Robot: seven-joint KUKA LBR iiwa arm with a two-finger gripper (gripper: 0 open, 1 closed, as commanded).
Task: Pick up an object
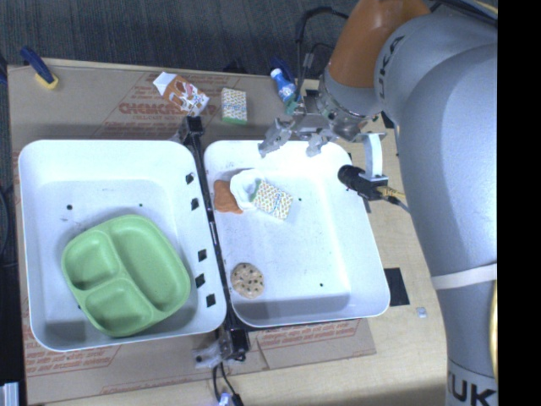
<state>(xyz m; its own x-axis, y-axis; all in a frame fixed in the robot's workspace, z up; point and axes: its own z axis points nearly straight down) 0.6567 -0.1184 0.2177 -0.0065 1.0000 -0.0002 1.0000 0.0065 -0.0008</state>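
Over the far rim of the right bin hangs the gripper, with its two fingers spread apart and nothing between them. So the jaws are open and not touching anything, as far as I can see. Grey arm comes in from that bin's right side, orange band sitting just above the wrist.

Inside the right bin, toward its far left part, there's a small patterned packet lying on top of a white-and-green thing, and an orange piece pressed up right beside those against the bin's left wall. All three sit just below the gripper, apart from it. Nearer the front left corner of the same bin is a round cookie-looking thing, well apart from the pile.

Left of the right bin is the other white bin, touching it side by side, and it holds a green divided plate.

Beyond the right bin's far edge, on the cardboard, are a snack wrapper, a small green box and a blue bottle-ish thing close to the gripper
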